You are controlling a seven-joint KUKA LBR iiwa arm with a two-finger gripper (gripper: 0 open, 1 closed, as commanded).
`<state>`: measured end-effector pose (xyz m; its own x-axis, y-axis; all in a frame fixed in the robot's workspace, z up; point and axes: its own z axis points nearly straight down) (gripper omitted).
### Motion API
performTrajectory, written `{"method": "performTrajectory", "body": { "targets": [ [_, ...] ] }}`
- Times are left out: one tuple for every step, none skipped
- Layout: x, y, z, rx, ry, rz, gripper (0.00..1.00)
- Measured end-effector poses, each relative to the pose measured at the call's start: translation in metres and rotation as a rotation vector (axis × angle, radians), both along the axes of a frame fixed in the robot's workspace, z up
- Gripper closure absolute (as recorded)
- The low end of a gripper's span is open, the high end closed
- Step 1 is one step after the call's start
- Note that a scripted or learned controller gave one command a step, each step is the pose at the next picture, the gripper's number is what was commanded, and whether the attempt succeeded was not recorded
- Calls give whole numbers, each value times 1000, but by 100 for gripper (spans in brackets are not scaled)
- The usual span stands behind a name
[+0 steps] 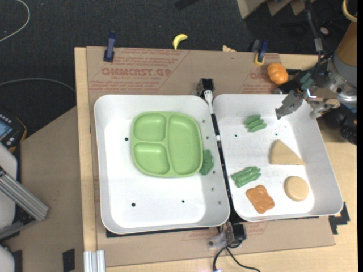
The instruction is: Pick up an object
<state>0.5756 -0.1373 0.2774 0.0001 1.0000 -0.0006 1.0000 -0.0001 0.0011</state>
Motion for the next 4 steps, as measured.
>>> {"method": "performTrajectory", "body": {
  "targets": [
    [11, 58, 90, 0, -11, 8, 0],
    [-12, 90, 222, 0, -19, 5, 0],
    [-12, 88, 224, -1, -5, 1, 100],
    [-49, 97, 141, 1, 11, -1, 100]
  ]
}}
